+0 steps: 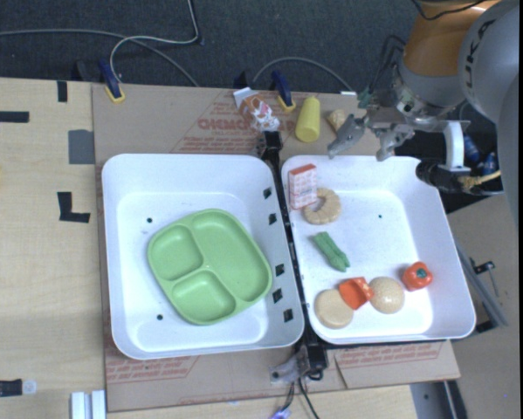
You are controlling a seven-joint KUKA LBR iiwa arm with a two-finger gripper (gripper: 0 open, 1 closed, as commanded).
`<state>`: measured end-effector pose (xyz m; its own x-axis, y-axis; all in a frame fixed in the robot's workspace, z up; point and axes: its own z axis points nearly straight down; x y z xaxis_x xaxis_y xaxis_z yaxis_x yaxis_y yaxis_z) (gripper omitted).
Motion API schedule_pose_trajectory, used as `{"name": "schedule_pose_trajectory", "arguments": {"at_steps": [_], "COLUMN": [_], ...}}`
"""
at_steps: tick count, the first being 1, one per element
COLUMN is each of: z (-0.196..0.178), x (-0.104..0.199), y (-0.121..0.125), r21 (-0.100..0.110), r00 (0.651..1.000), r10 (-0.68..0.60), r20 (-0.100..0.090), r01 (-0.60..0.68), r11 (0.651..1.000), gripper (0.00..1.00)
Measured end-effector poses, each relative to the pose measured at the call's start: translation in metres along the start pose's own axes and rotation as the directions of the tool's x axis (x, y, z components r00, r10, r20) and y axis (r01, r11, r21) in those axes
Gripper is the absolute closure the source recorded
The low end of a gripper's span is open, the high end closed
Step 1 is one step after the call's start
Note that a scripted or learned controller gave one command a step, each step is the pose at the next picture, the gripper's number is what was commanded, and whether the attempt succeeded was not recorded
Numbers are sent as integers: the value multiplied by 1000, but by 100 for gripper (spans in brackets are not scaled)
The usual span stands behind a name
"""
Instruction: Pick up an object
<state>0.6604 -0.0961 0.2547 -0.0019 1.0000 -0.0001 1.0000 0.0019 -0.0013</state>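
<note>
Gripper (367, 140) spread wide, holding nothing, above right bin's (436, 201) far rim | red box (302, 184) and ring-shaped pastry (322, 206) near far-left corner | pick not yet begun.

I see the table (43, 260) carrying two white bins, the left bin (121, 190) beside the right bin (436, 208). Near the far edge lie a yellow cylinder (307, 119) and a small wrapper (259, 110).

Robotics lab, cardboard-covered counter (156, 120) with 2 white bins (121, 190), loose cables (191, 16), clamps (113, 84), grey-and-orange robot arm (453, 33), toy food (331, 251)
</note>
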Motion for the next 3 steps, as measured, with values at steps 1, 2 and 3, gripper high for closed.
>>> {"name": "schedule_pose_trajectory", "arguments": {"at_steps": [1, 2, 3], "z": [72, 166, 157], "x": [28, 1, 1], "y": [-76, -118, -117], "r21": [3, 1, 0], "r00": [1000, 1000, 1000], "r10": [1, 2, 1], "r20": [-1, 0, 0], "r01": [-1, -2, -1], "r11": [1000, 1000, 1000], "gripper": [0, 0, 100]}}
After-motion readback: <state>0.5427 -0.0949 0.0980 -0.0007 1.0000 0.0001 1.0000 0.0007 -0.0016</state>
